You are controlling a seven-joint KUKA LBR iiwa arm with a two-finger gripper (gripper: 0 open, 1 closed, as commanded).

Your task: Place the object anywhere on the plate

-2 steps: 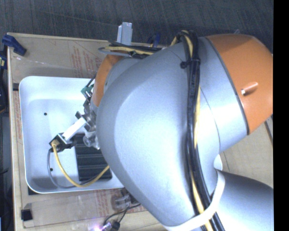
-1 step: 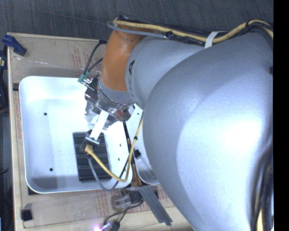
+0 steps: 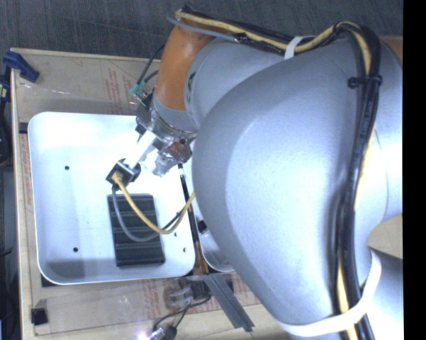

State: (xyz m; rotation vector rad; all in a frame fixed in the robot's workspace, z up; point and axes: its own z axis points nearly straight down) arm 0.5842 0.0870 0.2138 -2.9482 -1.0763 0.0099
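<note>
judging by how things lie, the step in hand is the pick-up. the dark ribbed rectangular block (image 3: 136,230) lies flat in the shallow white bin (image 3: 53,190) on the view's left. it sits toward the near right corner, close to the right wall, with nothing gripping it. the hand (image 3: 161,153) hangs over the far right part of the same bin, apart from the block. whether it is spread or pressed together i cannot tell.

to do this well, the hand should come toward the near side until it is centred over the block, then turn so it closes across the narrow width, not the long side. the ribs run lengthwise and may let a shallow grip slide, so it should go low before closing. the nearby bin wall leaves little room on that side, so a straight vertical descent seems safest.

the grey arm (image 3: 290,176) covers most of the second white bin (image 3: 214,263), so the drop-off path is best planned only after a clean lift.
</note>
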